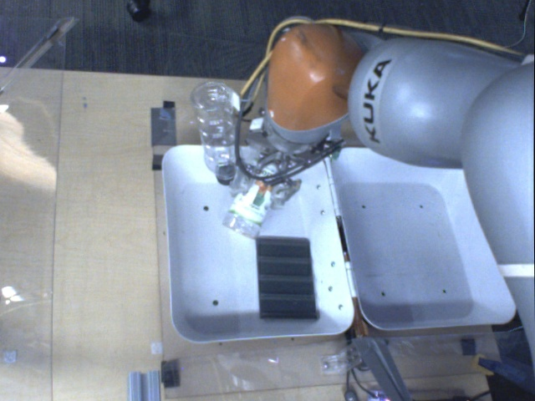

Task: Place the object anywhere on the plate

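A small clear plastic bottle (247,210) with a green and orange mark lies tilted in the back half of the left bin (188,249). The gripper (274,184) hangs just above and to the right of the bottle's upper end, mostly hidden under the orange wrist band (305,73). Whether it touches the bottle is unclear. The plate (287,277) is a black ridged rectangle on the left bin's floor, a short way in front of the bottle and apart from it.
A tall clear stack of cups (215,132) stands at the left bin's back edge, just left of the gripper. The right bin (418,249) lies beside it, partly under the grey arm (451,90). Bare wooden bench (84,224) spreads to the left.
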{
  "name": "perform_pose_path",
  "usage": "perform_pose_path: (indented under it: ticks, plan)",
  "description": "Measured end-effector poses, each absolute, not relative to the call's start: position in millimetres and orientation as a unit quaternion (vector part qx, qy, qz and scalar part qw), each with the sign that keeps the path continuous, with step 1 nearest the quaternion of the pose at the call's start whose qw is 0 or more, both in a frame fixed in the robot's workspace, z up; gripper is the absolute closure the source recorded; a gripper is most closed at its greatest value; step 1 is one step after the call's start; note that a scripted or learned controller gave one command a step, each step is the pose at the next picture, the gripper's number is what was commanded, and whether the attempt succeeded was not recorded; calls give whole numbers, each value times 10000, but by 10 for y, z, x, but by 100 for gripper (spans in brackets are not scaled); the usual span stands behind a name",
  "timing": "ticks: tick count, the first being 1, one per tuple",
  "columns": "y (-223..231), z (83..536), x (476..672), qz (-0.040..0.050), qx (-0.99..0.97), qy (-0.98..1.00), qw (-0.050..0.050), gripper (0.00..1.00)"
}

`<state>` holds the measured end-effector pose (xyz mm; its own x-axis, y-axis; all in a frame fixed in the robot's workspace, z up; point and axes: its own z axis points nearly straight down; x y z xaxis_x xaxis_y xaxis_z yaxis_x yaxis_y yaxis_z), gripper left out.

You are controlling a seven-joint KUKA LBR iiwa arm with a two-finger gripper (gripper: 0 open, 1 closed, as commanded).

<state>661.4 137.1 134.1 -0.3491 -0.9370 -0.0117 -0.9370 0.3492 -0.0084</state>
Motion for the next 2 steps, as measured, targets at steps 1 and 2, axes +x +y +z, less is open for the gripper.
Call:
perform_pose_path:
  ticks: [1,2]
  plan:
    - [451,1859,6481,-6,-6044,7967,39,100]
    - [1145,1373,6286,12,-6363,7714,32,100]
